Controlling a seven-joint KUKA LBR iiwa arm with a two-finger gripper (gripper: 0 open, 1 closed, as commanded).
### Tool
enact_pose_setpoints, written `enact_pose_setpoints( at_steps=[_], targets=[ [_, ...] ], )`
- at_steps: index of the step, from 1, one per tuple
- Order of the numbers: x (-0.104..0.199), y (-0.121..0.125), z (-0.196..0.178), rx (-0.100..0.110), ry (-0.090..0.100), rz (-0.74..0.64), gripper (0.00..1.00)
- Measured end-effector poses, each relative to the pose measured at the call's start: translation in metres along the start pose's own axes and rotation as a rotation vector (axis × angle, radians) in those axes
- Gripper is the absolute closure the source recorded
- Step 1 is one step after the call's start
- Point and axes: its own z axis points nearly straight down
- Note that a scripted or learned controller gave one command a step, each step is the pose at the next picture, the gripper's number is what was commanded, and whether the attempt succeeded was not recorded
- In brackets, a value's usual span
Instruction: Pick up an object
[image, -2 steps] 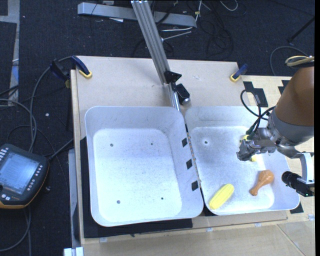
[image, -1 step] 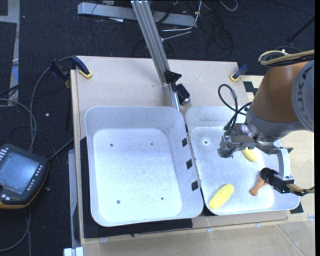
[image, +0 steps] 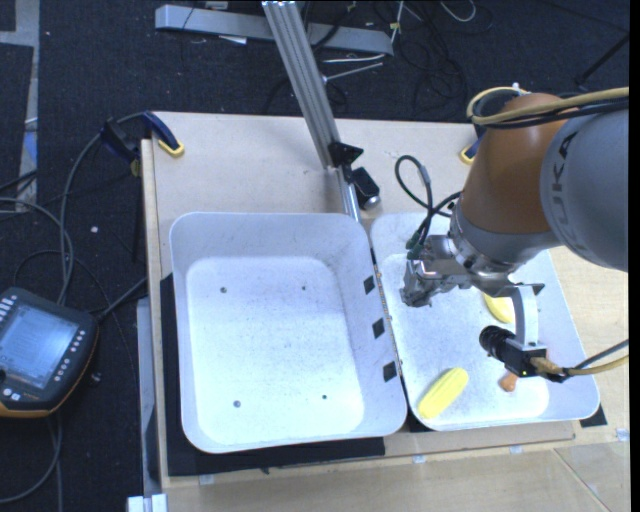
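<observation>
My gripper (image: 417, 287) hangs over the left part of the right bin (image: 432, 340), close to the wall between the two bins. The grey arm with its orange band (image: 520, 160) comes in from the right above it. A yellow corn-like piece (image: 442, 392) lies near the bin's front edge, below the gripper and apart from it. A second yellow object (image: 497, 306) lies to the gripper's right, partly hidden by the arm. A small orange piece (image: 509, 382) rests near the front right. I see nothing between gripper and bin floor.
The left bin (image: 265, 330) sits beside the right one. A slanted aluminium mast (image: 312, 95) rises behind the bins. A black fitting with a cable (image: 508, 347) hangs off the wrist. A teach pendant (image: 35, 345) lies on the floor at left.
</observation>
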Motion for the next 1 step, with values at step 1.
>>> enact_pose_setpoints(
  at_steps=[1],
  targets=[
    [0.0611, 0.0151, 0.0016, 0.001, 0.0, 0.0, 1.0]
  ],
)
